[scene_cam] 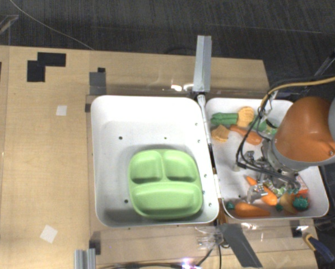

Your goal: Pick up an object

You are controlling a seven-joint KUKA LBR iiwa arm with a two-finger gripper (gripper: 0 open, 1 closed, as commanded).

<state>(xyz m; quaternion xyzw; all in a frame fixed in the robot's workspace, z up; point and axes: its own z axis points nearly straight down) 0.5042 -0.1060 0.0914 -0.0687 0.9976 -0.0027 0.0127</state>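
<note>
**Gripper lowered into the crowded right bin**

The gripper (264, 192) sits low among small toy foods at the near end of the right bin (319, 203); whether it is released or clenched cannot be told, since the wrist and cables screen it. An orange carrot-like piece (251, 209) lies just beside it at the bin's near edge, and a green-tipped piece (299, 203) lies close on the other side. Further up the bin rest a green vegetable (223, 118) and a tan piece (245, 115), well apart from the gripper. The left bin (117, 128) carries a green divided tray (165, 182). Both bins stand on the counter (38, 167).

Probable risks: with pieces packed this tightly, a closure may catch two at once or only an edge, so the object could slip free on lifting. The nearby bin wall may also obstruct the approach.
</note>
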